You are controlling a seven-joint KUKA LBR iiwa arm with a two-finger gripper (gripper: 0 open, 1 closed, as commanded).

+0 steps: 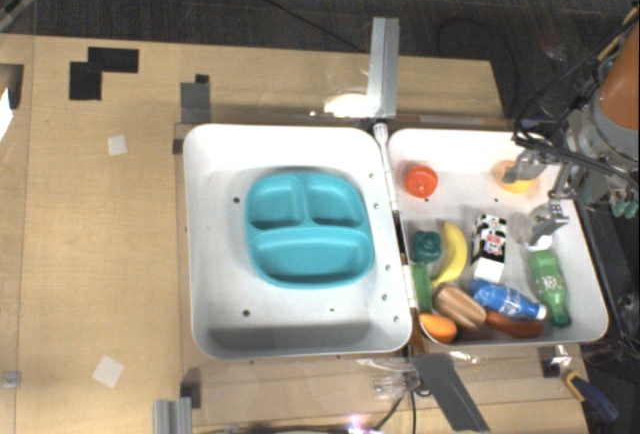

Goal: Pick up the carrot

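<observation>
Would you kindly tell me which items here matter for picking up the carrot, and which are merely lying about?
For the job:
carrot
claw
right bin

Lying about:
blue divided plate
left bin
banana
blue bottle
green bottle
hot dog

Two white bins (200, 222), teal tray (305, 227)

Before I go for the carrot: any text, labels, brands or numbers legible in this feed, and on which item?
No text can be read in this view.
Milk carton: black and white print, too small to read.
Blue bottle: white label band, blurred.
Green bottle: any label is too small to tell.
Black shapes on the bench: plain marks, not letters.
</observation>
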